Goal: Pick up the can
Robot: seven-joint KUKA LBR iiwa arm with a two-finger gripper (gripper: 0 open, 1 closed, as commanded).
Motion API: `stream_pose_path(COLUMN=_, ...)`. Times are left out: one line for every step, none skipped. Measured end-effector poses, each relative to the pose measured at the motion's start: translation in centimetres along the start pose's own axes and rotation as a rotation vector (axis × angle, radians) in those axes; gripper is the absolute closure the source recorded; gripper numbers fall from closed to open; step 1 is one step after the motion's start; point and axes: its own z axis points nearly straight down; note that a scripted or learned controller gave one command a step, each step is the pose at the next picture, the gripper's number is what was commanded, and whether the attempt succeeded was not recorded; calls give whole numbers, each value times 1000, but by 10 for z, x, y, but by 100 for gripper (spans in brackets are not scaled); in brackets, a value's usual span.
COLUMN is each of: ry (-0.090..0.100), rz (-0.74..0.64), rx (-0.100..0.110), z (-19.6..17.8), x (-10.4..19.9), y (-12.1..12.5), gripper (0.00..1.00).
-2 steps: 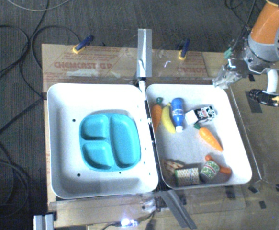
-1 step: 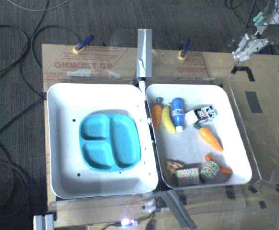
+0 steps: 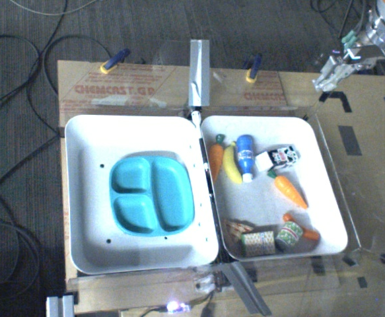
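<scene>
— Dark carpet with loose cables surrounds the surface [image 3: 179,88], a cardboard-covered board holding two white bins. What's in the left bin [image 3: 80,197]?

— Just a blue divided tray [image 3: 152,193], three compartments, lying flat in the middle.

— And the right bin [image 3: 324,170]?

— Near the top left, a carrot [image 3: 216,160], a banana [image 3: 231,165] and a blue bottle [image 3: 245,156] lie side by side, touching. Right of them sits a small black-and-white carton [image 3: 279,157], then a second carrot [image 3: 290,190] below it.

— Where's the can?

— The can [image 3: 289,235] lies tilted by the front wall, green-patterned, with an orange piece [image 3: 304,230] just behind it and a brown box [image 3: 255,240] on its left.

— And the claw?

— The claw [image 3: 325,82] hangs at the top right, outside the bins, well apart from the can. Nothing is in it; whether its tips are wide or narrow, I cannot tell.
</scene>
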Motion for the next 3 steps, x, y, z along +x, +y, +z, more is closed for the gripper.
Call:
stream_pose_path(ry=0, rz=-73, rx=-3, z=-57, x=49, y=21, gripper=100)
stream_pose_path(ry=-5, rz=-72, rx=-1, z=-66, x=49, y=21, gripper=100)
stream_pose_path(ry=-8, rz=-72, rx=-1, z=-76, x=49, y=22, gripper=100)
